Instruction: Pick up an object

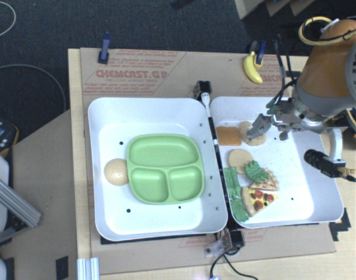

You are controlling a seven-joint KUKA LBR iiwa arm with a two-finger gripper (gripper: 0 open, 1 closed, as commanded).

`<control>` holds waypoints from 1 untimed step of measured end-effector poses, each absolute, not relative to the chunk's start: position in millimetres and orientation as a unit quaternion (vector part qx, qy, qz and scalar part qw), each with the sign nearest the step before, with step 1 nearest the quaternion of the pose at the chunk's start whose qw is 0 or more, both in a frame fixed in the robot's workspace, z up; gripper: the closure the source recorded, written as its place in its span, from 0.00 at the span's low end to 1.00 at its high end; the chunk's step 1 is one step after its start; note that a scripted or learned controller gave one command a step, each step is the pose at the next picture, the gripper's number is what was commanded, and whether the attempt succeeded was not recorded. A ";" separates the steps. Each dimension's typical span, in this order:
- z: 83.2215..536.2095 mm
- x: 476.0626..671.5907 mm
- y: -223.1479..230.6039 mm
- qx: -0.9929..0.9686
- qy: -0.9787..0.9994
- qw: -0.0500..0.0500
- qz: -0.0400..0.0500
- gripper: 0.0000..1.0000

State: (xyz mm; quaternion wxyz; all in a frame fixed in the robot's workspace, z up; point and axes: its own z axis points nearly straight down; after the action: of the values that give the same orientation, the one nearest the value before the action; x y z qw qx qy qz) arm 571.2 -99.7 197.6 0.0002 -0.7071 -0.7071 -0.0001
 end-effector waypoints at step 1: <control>117.1 505.4 -101.6 -0.708 -0.706 0.006 0.004 0.00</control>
State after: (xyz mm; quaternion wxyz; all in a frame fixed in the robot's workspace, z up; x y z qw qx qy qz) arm 505.4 -101.6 117.1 0.0058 -0.7084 -0.7058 0.0038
